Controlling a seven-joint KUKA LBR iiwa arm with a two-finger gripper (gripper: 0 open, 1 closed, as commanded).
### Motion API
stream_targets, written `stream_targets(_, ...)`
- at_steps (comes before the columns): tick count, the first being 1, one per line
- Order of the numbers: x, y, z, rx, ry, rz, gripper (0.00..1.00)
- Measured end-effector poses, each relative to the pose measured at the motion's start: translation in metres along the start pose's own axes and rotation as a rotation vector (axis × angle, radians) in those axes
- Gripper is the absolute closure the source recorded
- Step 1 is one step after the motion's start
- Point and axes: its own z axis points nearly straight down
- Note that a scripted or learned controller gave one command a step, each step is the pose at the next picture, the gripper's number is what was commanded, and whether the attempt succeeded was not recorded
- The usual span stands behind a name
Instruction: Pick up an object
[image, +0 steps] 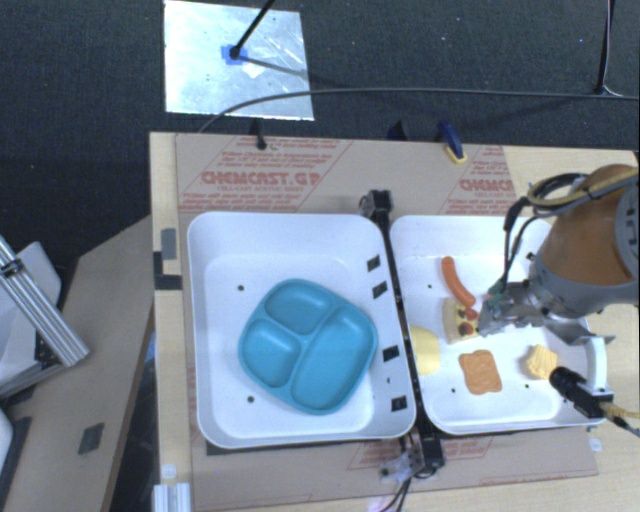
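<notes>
The right bin (430, 236) holds several toy food pieces. An orange-red sausage (458, 281) lies near its middle. Below it is a small cream piece with red spots (465, 322). An orange square waffle (481, 371) rests near the front, with a pale yellow lump (426, 350) by the left wall and a yellow chunk (541, 361) to the right. My gripper (489, 313) reaches in from the right and hangs low right beside the spotted cream piece, at its right edge. Nothing is visibly lifted.
The left bin (215, 250) carries a blue divided plate (307, 345). A black ridge with clips (390, 300) separates the two bins. The arm's body (585, 255) and a black-and-white attachment (585, 388) cover the right bin's right side.
</notes>
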Motion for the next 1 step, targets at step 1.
stream_targets(1, -0.0058, -0.0017, -0.0454, 0.000, 0.000, -0.004, 1.00)
